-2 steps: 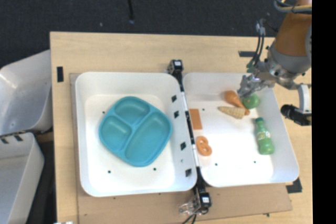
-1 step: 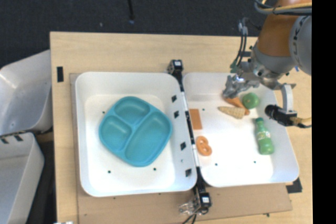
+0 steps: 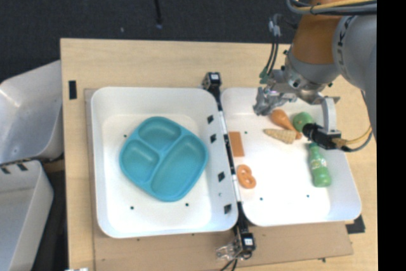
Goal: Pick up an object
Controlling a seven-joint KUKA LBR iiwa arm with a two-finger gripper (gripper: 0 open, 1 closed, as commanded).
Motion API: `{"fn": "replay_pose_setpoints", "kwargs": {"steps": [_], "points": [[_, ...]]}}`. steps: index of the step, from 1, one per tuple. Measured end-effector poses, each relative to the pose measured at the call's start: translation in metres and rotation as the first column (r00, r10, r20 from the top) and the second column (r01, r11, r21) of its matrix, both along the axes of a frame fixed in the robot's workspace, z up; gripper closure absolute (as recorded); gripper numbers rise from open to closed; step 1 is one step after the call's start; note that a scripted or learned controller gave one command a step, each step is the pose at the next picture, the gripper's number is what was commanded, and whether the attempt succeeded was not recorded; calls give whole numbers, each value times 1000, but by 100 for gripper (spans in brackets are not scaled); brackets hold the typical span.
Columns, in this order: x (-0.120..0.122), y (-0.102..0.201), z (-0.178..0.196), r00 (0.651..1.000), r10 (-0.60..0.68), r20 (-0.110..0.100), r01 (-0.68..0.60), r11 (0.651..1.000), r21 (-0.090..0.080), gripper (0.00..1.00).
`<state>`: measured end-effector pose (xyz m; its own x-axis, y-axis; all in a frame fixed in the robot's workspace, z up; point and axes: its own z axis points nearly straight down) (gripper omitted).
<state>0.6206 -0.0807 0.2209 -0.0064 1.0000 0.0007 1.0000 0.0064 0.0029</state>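
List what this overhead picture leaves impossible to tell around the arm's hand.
- Hand: too small and blurred to tell open from shut.
- Round green object: partly hidden by the black fitting beside it.
- Orange carrot-like piece: contact with the hand unclear at this slant.

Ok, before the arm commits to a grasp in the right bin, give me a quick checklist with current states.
1. Gripper over the right bin: ok, at its far left part.
2. Target close by: ok, orange carrot-like piece lies just right of the gripper.
3. Object between the fingers: cannot tell.
4. Neighbours crowding the target: not ok, tan cone and green round piece lie right beside it.
5. Green bottle out of the way: ok, nearer the right wall.
6. Blue tray in the left bin: ok, far from the gripper.
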Motion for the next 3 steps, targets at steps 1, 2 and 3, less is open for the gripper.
{"fn": "replay_pose_setpoints", "kwargs": {"steps": [1,2,3], "points": [[-9,57,-3,1000,0,-3,0,1000,0,100],[-9,110,-7,1000,-1,-4,1,1000,0,100],[-17,163,12,1000,2,0,-2,1000,2,100]]}}
